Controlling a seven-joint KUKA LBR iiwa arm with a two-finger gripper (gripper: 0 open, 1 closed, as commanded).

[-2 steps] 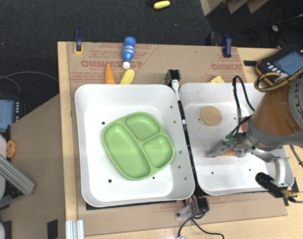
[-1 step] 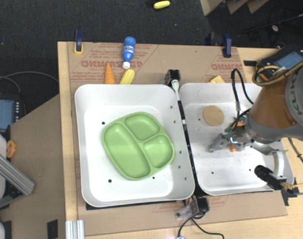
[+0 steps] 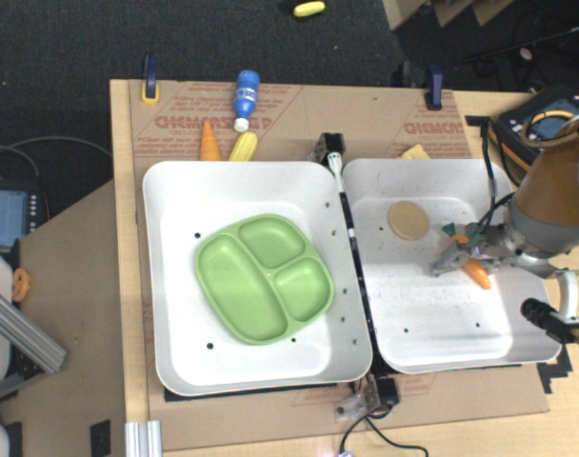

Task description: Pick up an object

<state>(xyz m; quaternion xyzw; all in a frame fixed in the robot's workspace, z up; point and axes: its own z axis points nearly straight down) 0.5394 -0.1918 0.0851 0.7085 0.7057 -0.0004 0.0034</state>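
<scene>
In the right bin, the gripper hangs low just right of the tan disc, an orange carrot beside its fingertips, though whether it grips anything cannot be told.

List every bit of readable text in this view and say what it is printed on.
"CHEMG…" in red, partly cut off, on the cardboard at its far left.
"CHEMG…" in red again, on the cardboard at its far right, behind the right bin.
Smaller red print beneath both: too blurred to read.
Bottle label: too small to read.
</scene>
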